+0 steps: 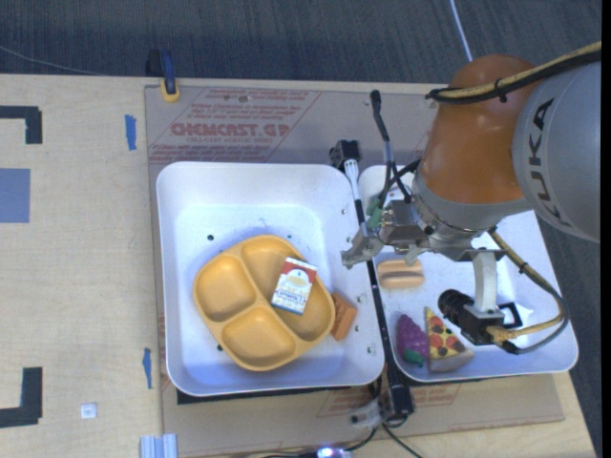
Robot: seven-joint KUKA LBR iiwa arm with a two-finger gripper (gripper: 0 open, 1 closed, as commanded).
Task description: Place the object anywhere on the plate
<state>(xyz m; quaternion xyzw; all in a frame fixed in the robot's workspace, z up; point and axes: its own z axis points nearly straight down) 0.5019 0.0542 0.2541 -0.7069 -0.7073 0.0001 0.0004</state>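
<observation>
A yellow divided plate (250, 313) lies in the left bin (239, 189). A small white and red carton (294, 287) rests on the plate's right compartment. A brown-orange piece (342, 316) leans against the plate's right rim. My gripper (368, 249) hangs over the divider between the two bins, just right of the plate. A toy hot dog (400, 274) lies right beside and below the gripper in the right bin (544, 351); whether the two touch I cannot tell.
Purple toy grapes (412, 338) and a pizza slice (445, 337) lie at the front of the right bin. The arm's orange band and grey body cover much of that bin. Bare white floor shows in the left bin behind the plate.
</observation>
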